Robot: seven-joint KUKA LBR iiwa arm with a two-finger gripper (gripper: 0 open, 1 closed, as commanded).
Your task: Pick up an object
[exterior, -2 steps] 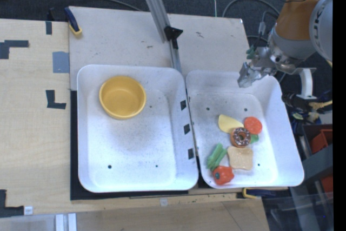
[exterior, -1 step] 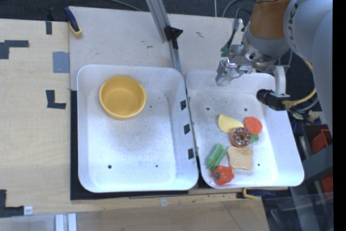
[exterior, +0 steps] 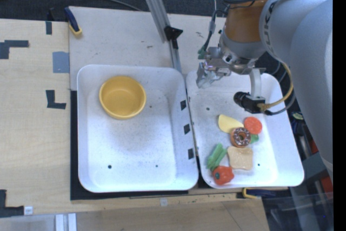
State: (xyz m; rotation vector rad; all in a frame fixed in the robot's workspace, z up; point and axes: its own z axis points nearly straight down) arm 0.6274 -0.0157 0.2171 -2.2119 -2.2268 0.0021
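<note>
Toys lie clustered in the right bin, toward its near end: a yellow piece, a tomato, a chocolate doughnut, a slice of toast, a green pod and a red pepper, most of them touching their neighbours. The gripper hangs over the far left corner of that bin, well apart from the cluster, with nothing between its fingers; how wide they stand I cannot tell. The left bin bears a yellow bowl near its far left corner.
</note>
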